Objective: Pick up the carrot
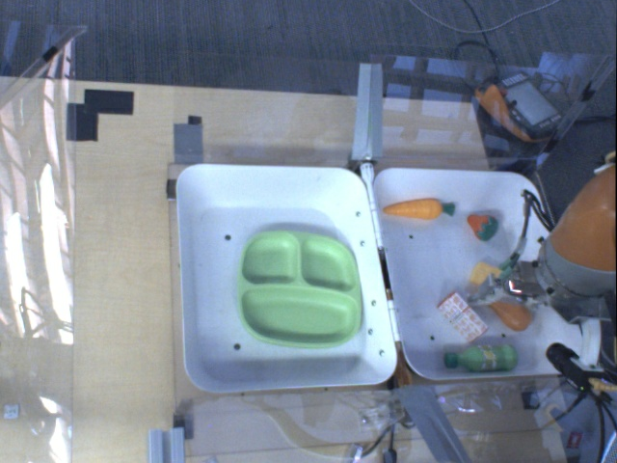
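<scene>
While the carrot (418,208) lay flat near the right bin's (416,345) far rim, well apart from the claw (514,285) and up-left of it, the claw hung low by the bin's right side; whether it was wide or narrow could not be told. A yellow piece (484,273) sat just left of it, an orange piece (512,314) just below, a green bottle (480,358) nearer the front rim. A strawberry (482,225) lay beyond it.
</scene>
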Controlling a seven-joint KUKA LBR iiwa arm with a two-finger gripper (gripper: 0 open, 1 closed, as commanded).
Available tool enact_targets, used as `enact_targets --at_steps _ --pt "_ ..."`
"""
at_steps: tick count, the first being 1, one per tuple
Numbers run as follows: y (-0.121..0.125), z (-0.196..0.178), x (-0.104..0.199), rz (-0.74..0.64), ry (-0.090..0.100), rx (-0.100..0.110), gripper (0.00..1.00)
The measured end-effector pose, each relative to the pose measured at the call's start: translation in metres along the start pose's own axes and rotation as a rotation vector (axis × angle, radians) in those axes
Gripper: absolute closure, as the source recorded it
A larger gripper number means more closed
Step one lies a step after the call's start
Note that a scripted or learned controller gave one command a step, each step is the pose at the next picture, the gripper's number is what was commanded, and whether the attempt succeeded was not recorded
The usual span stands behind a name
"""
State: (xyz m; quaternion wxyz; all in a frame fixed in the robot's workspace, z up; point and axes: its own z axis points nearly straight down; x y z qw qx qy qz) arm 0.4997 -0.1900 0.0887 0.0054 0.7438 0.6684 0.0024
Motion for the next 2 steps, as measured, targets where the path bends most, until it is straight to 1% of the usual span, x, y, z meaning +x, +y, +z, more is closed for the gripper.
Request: enact_targets --at_steps 1,2 --pt "0.003 -0.012 0.002 -0.002 0.002 -0.007 1.0" --pt "0.006 -0.105 0.051 0.034 0.003 0.004 1.0"
